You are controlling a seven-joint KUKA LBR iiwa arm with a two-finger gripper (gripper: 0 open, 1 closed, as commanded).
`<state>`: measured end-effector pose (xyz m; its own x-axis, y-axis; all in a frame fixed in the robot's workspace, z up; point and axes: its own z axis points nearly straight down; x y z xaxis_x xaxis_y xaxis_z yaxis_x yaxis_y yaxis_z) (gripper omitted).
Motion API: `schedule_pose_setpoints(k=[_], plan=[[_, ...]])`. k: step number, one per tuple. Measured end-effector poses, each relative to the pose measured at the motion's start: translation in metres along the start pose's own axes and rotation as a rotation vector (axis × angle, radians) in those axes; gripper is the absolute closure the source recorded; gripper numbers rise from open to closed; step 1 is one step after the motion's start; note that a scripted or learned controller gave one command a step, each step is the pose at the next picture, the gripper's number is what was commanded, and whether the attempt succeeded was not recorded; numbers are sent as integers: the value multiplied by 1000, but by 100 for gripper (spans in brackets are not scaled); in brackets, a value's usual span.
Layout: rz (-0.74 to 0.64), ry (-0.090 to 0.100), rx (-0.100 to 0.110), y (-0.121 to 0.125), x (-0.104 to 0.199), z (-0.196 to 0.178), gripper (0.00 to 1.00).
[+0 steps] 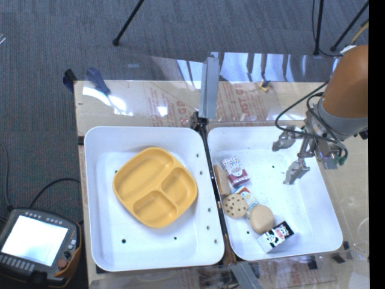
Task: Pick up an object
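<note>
Over the right bin [319,188], toward two o'clock, the gripper [290,159] hangs empty, fingers spread wide. Cookie [235,205], carton [276,236] and other snacks cluster at seven o'clock. Left bin [99,161] holds a yellow tray [155,186].

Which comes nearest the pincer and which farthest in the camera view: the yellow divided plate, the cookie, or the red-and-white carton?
Measured from the pincer, over the right bin's upper part:
1. Red-and-white carton, to its left in the right bin.
2. Cookie, lower, by that bin's left wall.
3. Yellow divided plate, in the left bin.
</note>
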<state>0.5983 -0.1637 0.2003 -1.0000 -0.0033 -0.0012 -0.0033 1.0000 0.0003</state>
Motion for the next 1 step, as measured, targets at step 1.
schedule_pose_setpoints(k=[1], plan=[[-179,-10,2,67,-5,102,0]])
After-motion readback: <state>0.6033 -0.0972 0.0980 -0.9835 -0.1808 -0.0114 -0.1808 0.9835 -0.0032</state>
